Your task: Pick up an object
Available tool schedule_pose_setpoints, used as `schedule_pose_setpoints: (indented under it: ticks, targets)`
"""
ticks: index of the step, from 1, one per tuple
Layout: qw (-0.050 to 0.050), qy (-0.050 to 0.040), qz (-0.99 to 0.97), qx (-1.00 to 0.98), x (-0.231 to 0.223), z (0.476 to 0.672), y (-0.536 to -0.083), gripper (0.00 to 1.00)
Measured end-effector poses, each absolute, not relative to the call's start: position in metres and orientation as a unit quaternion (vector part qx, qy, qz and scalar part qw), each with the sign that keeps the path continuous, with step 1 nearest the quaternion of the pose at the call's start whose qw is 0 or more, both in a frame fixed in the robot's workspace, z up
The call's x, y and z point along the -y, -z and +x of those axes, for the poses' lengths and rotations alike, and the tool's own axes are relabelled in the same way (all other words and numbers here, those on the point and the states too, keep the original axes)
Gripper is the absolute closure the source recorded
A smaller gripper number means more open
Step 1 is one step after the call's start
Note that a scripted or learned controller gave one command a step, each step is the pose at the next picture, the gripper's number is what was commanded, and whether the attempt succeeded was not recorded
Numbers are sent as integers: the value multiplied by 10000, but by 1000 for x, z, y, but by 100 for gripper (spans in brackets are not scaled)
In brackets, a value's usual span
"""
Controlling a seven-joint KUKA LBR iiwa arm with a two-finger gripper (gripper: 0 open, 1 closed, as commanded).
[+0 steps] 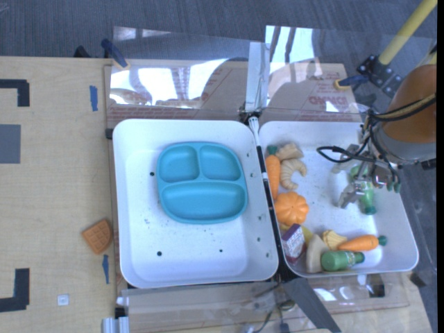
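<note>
Robot gripper [357, 194] hovers over the right bin [406, 245]; its grip cannot be told.
Two carrots [359, 243], one pumpkin [291, 208] lie at nine o'clock; one blue tray [202, 182] fills left bin [132, 186] on wooden bench [48, 186].

This is looking like a robotics lab or test cell rather than a home: two shallow white bins [132, 207] are sitting side by side on a pale wooden bench [48, 186] that is carrying black corner marks [17, 92] and bits of blue tape [94, 97]. Clear plastic panels [187, 61] are standing behind the bins, grey carpet [208, 2] is showing beyond, and toy food such as a plastic pumpkin [291, 208] is lying in the right bin.
</note>
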State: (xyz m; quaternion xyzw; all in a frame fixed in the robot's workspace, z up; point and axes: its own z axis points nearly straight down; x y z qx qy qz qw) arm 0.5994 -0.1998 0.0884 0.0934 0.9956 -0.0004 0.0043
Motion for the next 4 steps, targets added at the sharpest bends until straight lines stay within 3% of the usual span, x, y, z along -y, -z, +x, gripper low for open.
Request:
schedule_pose_setpoints:
  ticks: [1, 2, 3, 4]
  targets:
    - [47, 10, 482, -9988, 224, 592, -88, 0]
    - [61, 3, 1078, -9942, 199, 611, -88, 0]
    - [41, 8, 674, -9977, 222, 595, -88, 0]
    - [47, -2, 1665, -9860, 186, 590, -89, 0]
